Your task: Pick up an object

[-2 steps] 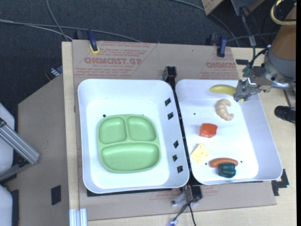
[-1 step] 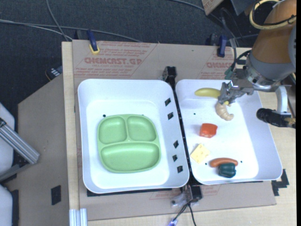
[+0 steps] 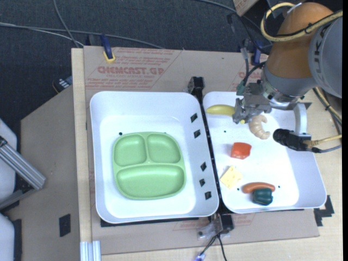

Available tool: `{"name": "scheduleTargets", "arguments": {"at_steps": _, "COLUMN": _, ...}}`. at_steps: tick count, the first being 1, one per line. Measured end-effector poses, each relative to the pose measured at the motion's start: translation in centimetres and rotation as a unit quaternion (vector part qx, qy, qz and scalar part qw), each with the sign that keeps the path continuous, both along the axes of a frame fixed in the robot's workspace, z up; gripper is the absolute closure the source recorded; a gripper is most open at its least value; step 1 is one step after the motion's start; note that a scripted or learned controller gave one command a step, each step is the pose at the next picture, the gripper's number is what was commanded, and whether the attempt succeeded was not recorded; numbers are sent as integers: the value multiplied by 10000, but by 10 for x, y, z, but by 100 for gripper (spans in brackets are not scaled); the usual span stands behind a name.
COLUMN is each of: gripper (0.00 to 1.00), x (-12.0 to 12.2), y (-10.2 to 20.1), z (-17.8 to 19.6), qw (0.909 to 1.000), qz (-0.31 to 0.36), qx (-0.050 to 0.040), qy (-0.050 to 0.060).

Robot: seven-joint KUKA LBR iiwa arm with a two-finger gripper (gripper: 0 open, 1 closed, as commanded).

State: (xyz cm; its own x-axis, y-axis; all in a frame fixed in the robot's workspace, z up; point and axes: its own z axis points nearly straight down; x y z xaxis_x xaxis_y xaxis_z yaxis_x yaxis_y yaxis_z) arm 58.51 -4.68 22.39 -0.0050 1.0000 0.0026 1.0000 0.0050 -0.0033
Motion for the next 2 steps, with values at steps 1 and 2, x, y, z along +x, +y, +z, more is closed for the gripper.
{"name": "scheduleTargets", "arguments": {"at_steps": 1, "gripper": 100, "x": 0, "y": 55, "z": 11, "qw": 10000, "qz": 9, "qx": 1, "qy": -25}}
{"name": "scheduleTargets", "arguments": {"at_steps": 2, "gripper": 100, "x": -7, "y": 112, "z": 16, "qw": 10000, "qz": 12, "qx": 1, "qy": -21}}
